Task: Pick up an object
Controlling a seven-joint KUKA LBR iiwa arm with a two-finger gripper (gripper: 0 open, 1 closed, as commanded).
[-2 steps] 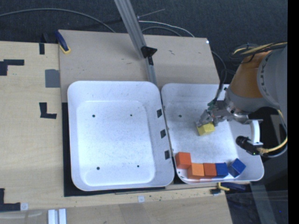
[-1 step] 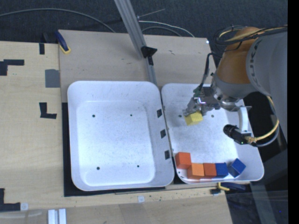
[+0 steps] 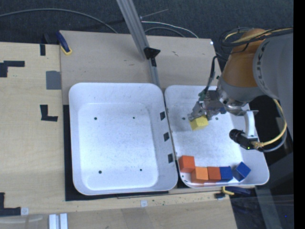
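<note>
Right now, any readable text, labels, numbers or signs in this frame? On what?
None readable.
Blocks at the right bin's near edge, orange and blue: plain faces.
Yellow block at the gripper: no marking.
Black tape pieces on the bench: shapes, not characters.

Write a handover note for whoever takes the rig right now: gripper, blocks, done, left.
Gripper: over the upper part of the right bin, with the yellow block at its fingertips. It looks gripped, but whether it is lifted off the floor I cannot tell.
Other blocks: orange block, a second orange block, red block and two blue blocks, all along the right bin's near edge.
Left bin: no blocks in it.
Done: grasp apparently made.
Left: confirm the lift holds.
</note>
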